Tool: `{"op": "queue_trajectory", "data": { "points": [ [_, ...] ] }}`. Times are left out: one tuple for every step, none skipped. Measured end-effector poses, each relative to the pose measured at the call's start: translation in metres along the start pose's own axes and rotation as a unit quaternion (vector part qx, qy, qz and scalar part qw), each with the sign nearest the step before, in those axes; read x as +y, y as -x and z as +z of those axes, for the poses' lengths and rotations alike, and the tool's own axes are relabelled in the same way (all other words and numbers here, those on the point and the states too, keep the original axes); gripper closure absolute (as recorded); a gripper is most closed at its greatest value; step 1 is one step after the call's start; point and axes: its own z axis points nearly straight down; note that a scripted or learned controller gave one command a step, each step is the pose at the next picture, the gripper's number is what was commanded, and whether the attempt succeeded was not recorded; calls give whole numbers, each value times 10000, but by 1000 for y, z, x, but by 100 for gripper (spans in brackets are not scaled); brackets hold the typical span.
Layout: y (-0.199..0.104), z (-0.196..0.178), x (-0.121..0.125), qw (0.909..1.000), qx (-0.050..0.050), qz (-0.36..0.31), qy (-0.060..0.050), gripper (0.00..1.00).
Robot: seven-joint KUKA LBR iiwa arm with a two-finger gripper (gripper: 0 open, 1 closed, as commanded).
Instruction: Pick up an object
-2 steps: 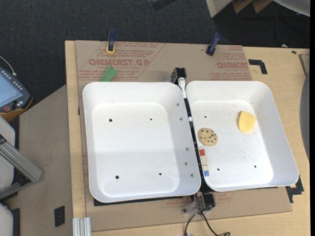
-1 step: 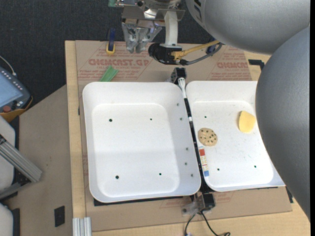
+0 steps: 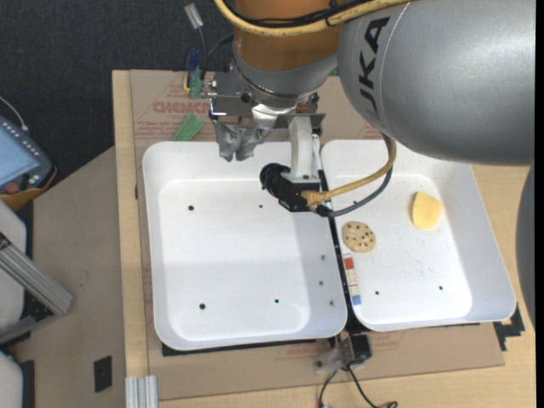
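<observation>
Hovering over the far edge of the left bin, the gripper hung low beneath the arm's orange band, and nothing showed in its grasp. Whether it was spread or closed could not be told from this angle; the grey tips ran together against the white rim. So the pick looked not yet done: by my reading the task was at its start, with the whole grab and the lift left to come.

Moving right, the left bin's floor showed a few small dark dots, which looked like marks on the bin rather than loose items. Just right of the gripper a black fitting with a tan cable hung over the wall between the two bins.

Across that wall, in the right bin, lay the likely targets. A striped card sat hard against the bin's left wall, a round cookie lay just beyond it toward the far side, and a yellow lump rested further right, apart from both. All three were well apart from the gripper, so I judged it needed a move right before any grab.

As for trouble spots, the arm's big grey body covered the far right corner of the scene, and the yellow lump was too small to identify.
</observation>
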Motion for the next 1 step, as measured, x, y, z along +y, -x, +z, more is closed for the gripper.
{"op": "queue_trajectory", "data": {
  "points": [
    [0,-96,-90,10000,29,-12,77,100]
  ]
}}
